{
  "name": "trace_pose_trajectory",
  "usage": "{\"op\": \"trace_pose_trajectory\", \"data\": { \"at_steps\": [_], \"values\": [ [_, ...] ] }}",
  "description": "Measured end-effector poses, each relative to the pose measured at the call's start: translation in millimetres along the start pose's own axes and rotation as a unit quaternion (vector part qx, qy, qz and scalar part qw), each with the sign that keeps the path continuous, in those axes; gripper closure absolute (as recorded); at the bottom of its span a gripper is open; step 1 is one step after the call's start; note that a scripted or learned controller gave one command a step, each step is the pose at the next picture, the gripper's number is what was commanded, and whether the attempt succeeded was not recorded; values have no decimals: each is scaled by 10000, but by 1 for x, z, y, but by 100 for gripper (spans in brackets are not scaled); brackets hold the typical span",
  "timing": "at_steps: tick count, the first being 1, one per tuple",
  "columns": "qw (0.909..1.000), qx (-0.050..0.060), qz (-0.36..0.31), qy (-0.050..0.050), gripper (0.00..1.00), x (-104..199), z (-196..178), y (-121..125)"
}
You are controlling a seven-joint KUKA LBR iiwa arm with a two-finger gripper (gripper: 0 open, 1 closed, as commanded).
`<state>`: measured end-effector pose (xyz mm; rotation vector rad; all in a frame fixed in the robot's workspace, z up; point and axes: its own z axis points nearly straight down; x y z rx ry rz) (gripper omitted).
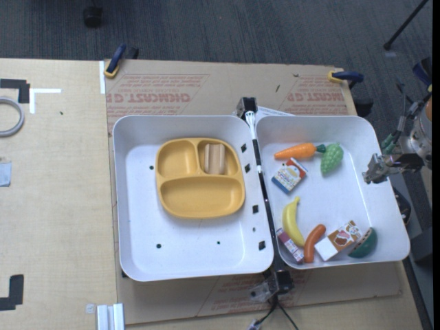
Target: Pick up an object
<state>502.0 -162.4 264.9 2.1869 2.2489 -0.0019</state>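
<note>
The right bin [375,205] holds the things that could be picked up, and places here are given from the banana [293,221], which lies near the middle of that bin's lower half, curving toward the front. Just beside the banana's lower end, on its right, lies a red sausage [313,242], tilted, and at the banana's lower left a small dark packet [289,247] sits against the front wall. Right of the sausage rests a brown and white carton [339,240], and beyond that, in the front right corner, a green and red piece like a melon slice [364,243]. Above the banana lies a small blue, white and red box [289,176]; farther up is a carrot [296,151], lying sideways, with a bunch of green grapes [331,158] just to its right. The gripper [377,170] hangs well to the upper right of the banana, at the bin's right wall, with nothing seen between its fingers; whether they are spread or pressed together I cannot tell. Well left of the banana, in the left bin [130,218], sits a yellow divided plate [200,177] with a tan block [214,159] in its upper right section.
</note>
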Motion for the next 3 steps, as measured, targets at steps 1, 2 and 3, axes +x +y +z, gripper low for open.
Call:
{"op": "trace_pose_trajectory", "data": {
  "at_steps": [1,2,3],
  "values": [
    [10000,-4,-8,-7,100,0,-10,1],
    [9991,2,418,5,100,-49,-222,-24],
    [9938,5,-1114,15,100,-33,-25,-25]
  ]
}}
